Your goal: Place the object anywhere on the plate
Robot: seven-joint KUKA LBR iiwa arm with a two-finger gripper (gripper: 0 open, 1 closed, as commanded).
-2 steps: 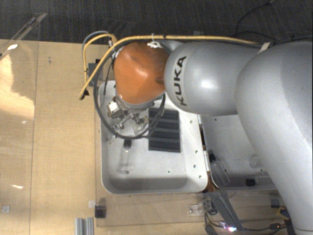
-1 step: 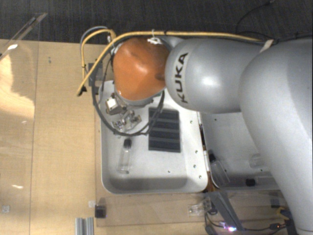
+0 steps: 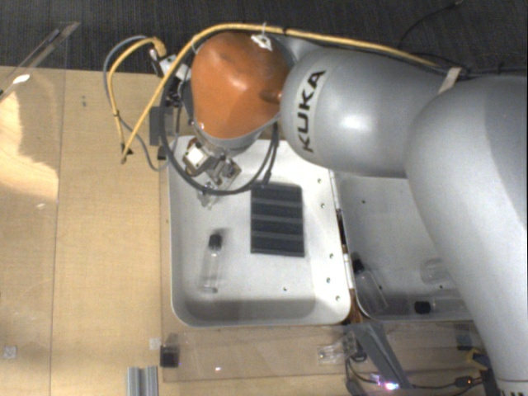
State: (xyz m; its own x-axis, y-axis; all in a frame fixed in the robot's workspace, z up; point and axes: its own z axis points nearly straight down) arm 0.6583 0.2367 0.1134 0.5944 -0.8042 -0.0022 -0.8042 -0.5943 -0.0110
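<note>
Left bin (image 3: pixel 186 304) taken as landmark, white, shallow, on wooden tabletop (image 3: pixel 82 262). Dark ribbed plate (image 3: pixel 277 219) flat on bin floor, right of centre. Clear tube with dark cap (image 3: pixel 214 262) lying on bin floor left of plate, near but apart from it, long axis running toward bin's near wall, cap at far end. Tool (image 3: pixel 210 170) poised over bin's far left corner, above and beyond the tube, well apart from it; opening of tool impossible to tell, nothing seen in its hold. Orange band (image 3: pixel 231 85) and grey arm (image 3: pixel 371 114) over bin's far edge. Yellow cable (image 3: pixel 132 97) looping beyond bin's far left corner. Second bin (image 3: pixel 396 221) touching right side, mostly under arm.
</note>
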